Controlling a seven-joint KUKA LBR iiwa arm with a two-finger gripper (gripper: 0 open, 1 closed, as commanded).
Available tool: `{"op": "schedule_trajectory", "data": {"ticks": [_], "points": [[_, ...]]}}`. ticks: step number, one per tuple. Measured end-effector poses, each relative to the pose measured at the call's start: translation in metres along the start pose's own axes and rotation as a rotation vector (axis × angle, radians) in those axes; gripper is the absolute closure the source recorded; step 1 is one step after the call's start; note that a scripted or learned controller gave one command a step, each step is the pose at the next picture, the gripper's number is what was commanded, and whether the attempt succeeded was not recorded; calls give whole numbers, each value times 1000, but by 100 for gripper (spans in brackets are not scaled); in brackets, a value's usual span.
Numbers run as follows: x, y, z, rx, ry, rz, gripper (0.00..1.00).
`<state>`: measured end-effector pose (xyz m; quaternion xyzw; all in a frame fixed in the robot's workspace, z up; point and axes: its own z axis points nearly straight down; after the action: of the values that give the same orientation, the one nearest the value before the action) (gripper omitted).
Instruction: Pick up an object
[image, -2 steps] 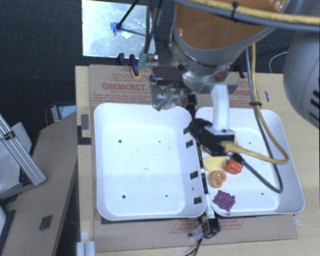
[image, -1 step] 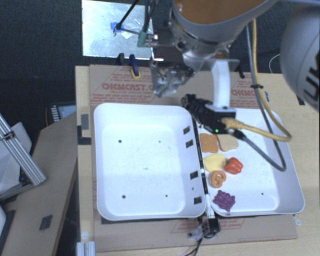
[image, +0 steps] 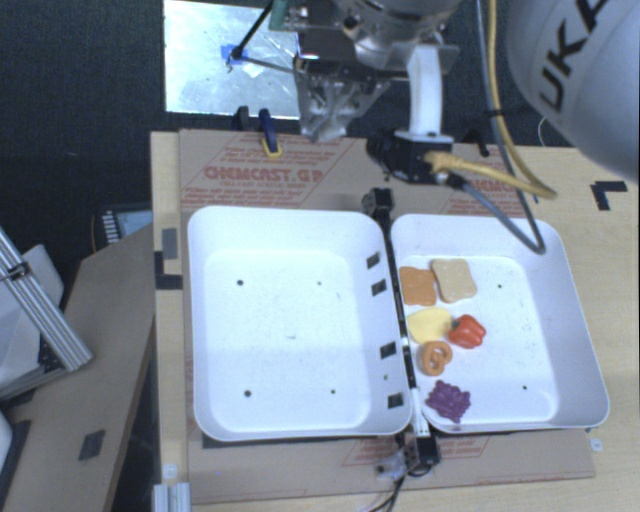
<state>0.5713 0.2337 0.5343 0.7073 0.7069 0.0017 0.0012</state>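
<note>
Several toy foods lie in the left part of the right bin (image: 560, 330): an orange toast slice (image: 418, 286), a tan bread slice (image: 455, 280), a yellow piece (image: 430, 324), a red pepper (image: 467, 331), an orange ring (image: 435, 357) and purple grapes (image: 448, 401). My gripper (image: 322, 125) hangs high above the bench's far edge, beyond the left bin (image: 215, 300) and well away from the foods. I see nothing in it.
A raised divider with black clips (image: 385, 300) separates the two bins. Yellow and grey cables (image: 500, 185) trail over the back right corner of the right bin. A blue-and-yellow clamp (image: 268, 135) sits at the bench's far edge.
</note>
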Motion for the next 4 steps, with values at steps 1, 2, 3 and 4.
{"op": "schedule_trajectory", "data": {"ticks": [1,2,3,4], "points": [[-62,-12,272,18,-7,2,100],[-119,-65,267,8,-2,4,100],[-217,-86,248,3,-4,9,100],[-187,-84,107,-15,2,-8,100]]}}
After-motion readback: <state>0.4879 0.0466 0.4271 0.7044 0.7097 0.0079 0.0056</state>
